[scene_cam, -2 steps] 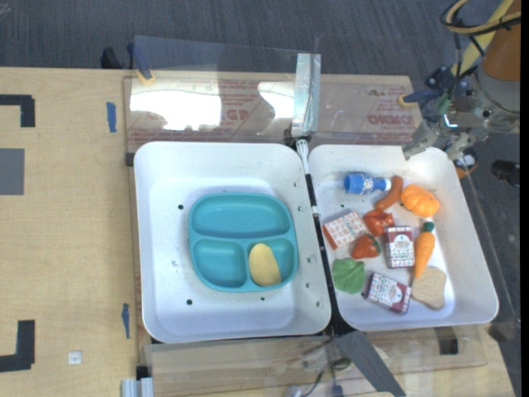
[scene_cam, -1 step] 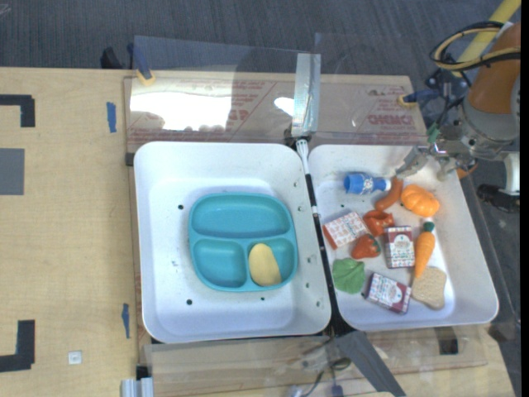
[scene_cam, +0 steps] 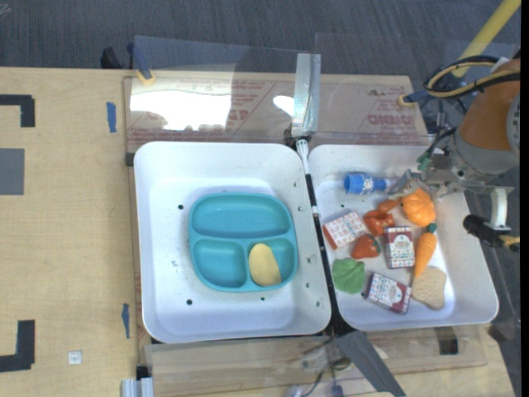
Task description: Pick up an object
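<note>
Two white bins on tan bench, arm at right edge

Near edge: left bin (scene_cam: pixel 157 304) w/ teal tray (scene_cam: pixel 240 222), yellow potato (scene_cam: pixel 264 265) in its lower-right section; right bin (scene_cam: pixel 475 304) w/ toy food: carrot (scene_cam: pixel 424 252), orange pumpkin (scene_cam: pixel 418 208), blue bottle (scene_cam: pixel 364 184). Gripper (scene_cam: pixel 430 176) at bin's upper right above pumpkin, grip state can't tell. Far: clear panel (scene_cam: pixel 215 98), then grey carpet (scene_cam: pixel 248 7)

you see two white bins (scene_cam: pixel 157 222) on a tan bench (scene_cam: pixel 58 246). the left bin holds a turquoise tray (scene_cam: pixel 227 230) with a pale yellow potato (scene_cam: pixel 264 265). in the right bin lie a blue bottle (scene_cam: pixel 364 184), an orange pumpkin (scene_cam: pixel 418 208), an orange carrot (scene_cam: pixel 424 252), a green leaf (scene_cam: pixel 349 276), and red-and-white patterned cartons (scene_cam: pixel 400 247).
</note>
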Robot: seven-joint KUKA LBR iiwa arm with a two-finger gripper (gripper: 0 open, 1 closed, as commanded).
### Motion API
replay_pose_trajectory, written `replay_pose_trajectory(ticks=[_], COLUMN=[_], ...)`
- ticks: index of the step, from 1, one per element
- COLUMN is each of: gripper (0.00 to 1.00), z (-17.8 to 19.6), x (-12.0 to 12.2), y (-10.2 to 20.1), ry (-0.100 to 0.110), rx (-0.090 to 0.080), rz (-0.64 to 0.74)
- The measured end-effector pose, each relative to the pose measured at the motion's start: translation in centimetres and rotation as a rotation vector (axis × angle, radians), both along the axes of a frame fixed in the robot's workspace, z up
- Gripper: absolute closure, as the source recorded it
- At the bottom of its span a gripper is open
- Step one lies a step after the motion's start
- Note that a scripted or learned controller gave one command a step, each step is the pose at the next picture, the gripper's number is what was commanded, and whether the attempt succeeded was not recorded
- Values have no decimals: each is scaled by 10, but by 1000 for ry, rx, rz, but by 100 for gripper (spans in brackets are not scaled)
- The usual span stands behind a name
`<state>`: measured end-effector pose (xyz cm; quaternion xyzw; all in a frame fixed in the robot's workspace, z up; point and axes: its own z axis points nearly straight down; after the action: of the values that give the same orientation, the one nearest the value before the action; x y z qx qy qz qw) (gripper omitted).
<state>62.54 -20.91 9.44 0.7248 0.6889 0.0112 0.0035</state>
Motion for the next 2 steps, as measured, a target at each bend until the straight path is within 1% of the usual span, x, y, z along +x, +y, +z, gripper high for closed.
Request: replay_pose_trajectory(ticks=[1, 2], gripper=[100, 100], z=[2, -10], x=[-3, 37], y=[-2, 34], ry=[11, 44], rx=[-3, -13], rz=[-1, -33])
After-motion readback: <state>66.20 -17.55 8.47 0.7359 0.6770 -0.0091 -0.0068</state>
